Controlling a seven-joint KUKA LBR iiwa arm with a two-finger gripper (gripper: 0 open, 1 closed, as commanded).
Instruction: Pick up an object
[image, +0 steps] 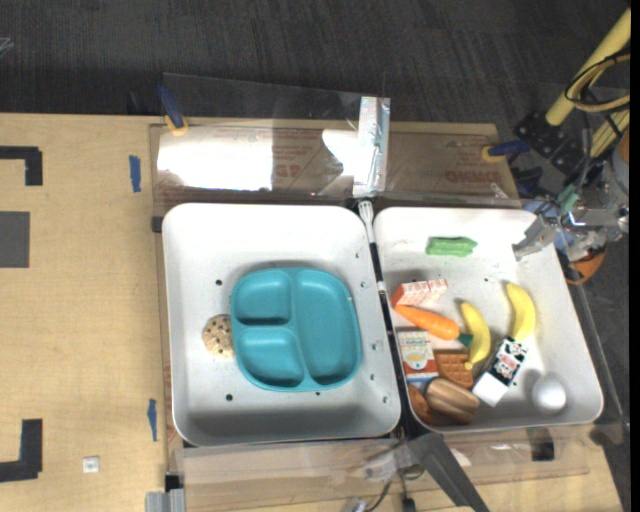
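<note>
Left white bin (190, 300) holds teal divided plate (296, 326), cookie (218, 335) touching its left edge. Right white bin (575, 330): green piece (450, 245) near top, two bananas (496, 325), carrot (428, 320), small cartons (420, 293), bread roll (452, 400), silver ball (548, 393). Gripper (540, 236) at right bin's upper right rim, holding nothing visible.
</note>
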